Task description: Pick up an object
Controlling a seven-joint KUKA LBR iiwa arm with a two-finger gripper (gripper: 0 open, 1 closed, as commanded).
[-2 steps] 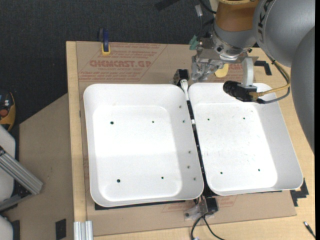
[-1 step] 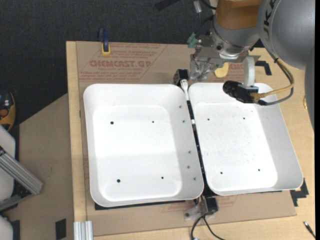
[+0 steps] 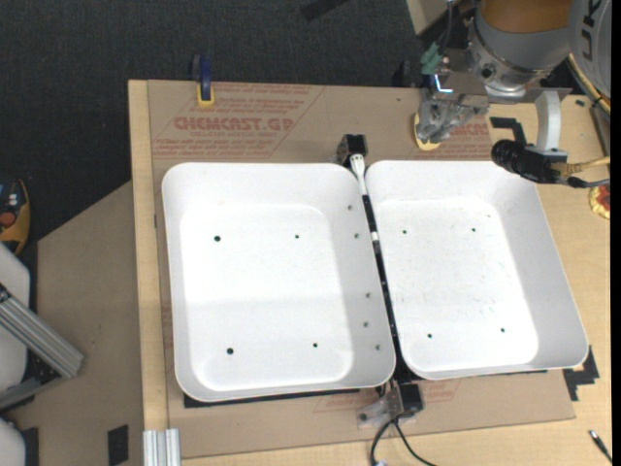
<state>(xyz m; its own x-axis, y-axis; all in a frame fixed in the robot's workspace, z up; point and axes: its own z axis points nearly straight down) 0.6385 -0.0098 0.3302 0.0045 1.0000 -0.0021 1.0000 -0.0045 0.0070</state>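
Note:
My gripper (image 3: 444,124) hangs from the grey and orange arm (image 3: 524,13) at the top right. It is over the cardboard just behind the far left corner of the right bin (image 3: 543,260). A small tan rounded object (image 3: 424,132) sits at the fingertips, with the fingers closed on it and covering part of it. The left bin (image 3: 184,260) lies well away to the left.
A black clamp (image 3: 350,149) and a dark strip join the bins down the middle. A black fitting with cables (image 3: 529,160) lies at the right bin's far right corner. A blue and yellow clamp (image 3: 203,79) holds the cardboard's back edge. The bench drops off at the left.

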